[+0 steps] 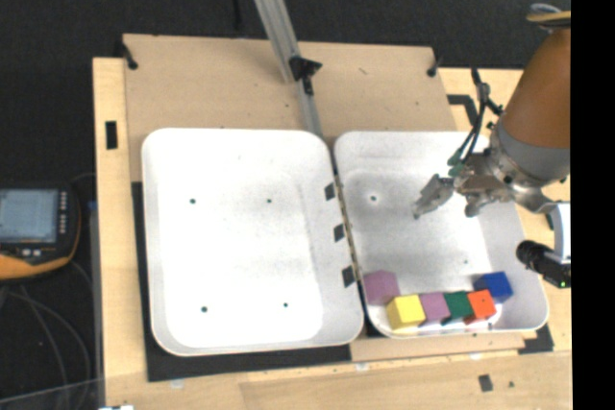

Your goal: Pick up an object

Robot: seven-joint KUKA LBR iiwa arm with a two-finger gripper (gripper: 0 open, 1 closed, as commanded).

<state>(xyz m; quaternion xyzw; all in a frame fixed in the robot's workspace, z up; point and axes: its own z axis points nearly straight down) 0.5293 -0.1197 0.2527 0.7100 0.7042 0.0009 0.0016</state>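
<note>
Several small blocks lie along the near edge of the right bin (384, 163): a mauve block (381, 284), a yellow block (405, 310), a purple block (434, 306), a green block (457, 305), an orange block (480, 304) and a blue block (495, 284). My gripper (450, 198) hangs over the middle right of that bin, well behind the blocks. Its two fingers are spread apart with nothing between them: one finger (430, 195) points left, the other (473, 204) sits to its right.
The left bin (240, 235) lies beside the right one, joined by dark clips (338, 232). A slanted metal rail (274, 10) rises from behind the bins. A handheld pendant (34, 221) rests off the bench at the left.
</note>
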